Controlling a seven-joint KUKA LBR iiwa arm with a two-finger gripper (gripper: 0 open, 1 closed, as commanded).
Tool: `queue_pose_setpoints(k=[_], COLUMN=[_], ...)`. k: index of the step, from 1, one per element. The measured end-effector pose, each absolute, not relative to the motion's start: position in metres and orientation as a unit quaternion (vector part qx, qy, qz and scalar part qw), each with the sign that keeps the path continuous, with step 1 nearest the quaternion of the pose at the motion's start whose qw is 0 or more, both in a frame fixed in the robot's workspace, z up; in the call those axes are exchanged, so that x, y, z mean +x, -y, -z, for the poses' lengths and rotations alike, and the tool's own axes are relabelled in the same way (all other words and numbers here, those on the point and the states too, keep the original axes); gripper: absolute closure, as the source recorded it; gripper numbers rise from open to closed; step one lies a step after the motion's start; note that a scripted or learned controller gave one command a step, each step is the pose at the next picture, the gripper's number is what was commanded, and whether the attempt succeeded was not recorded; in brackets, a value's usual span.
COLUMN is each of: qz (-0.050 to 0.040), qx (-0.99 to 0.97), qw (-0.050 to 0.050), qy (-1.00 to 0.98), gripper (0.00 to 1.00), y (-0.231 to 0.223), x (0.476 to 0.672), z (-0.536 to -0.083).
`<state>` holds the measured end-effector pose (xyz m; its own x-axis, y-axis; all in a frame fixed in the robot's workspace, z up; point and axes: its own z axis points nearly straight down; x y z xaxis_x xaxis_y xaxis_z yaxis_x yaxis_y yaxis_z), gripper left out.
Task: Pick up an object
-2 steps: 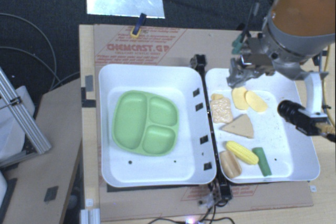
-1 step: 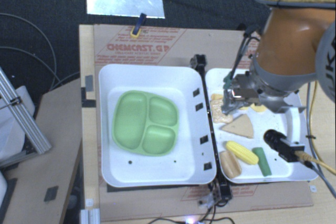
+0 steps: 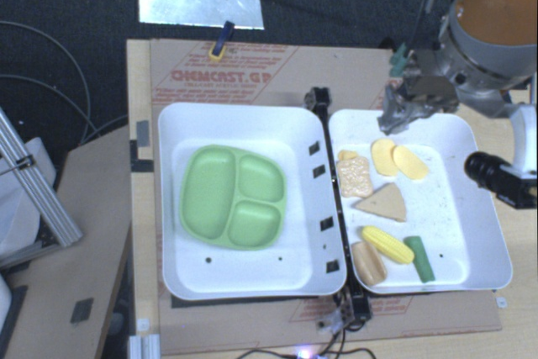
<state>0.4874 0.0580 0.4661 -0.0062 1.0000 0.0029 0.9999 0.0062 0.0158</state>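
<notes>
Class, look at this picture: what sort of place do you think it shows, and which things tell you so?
Probably a robotics lab test bench. A grey and orange robot arm reaches over two white bins, one with a green divided plate, the other with toy food such as corn; loose cables trail nearby.

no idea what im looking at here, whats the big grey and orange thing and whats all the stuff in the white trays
The grey and orange thing is a robot arm, reaching in from the right. Its claw hangs over the far edge of the right bin. No object shows in it.

The picture comes from one camera fixed above the bench, looking down at a slant.

Two shallow white bins sit side by side. The left bin holds a green divided plate. The right bin holds toy food: two yellow slices, a cracker, a tan wedge, a corn cob, a green stick and a bread roll.

The robot's job is to pick one up.
</notes>
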Motion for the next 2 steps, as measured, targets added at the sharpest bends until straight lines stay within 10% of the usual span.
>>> queue_pose_setpoints(k=[1,2], qz=[0.0032,-0.0071], qx=[0.707,0.706], qw=[-0.002,0.006], qy=[-0.708,-0.708], gripper=[1.00,1.00], y=[-0.067,-0.042], x=[0.486,0.487], z=[-0.346,-0.478])
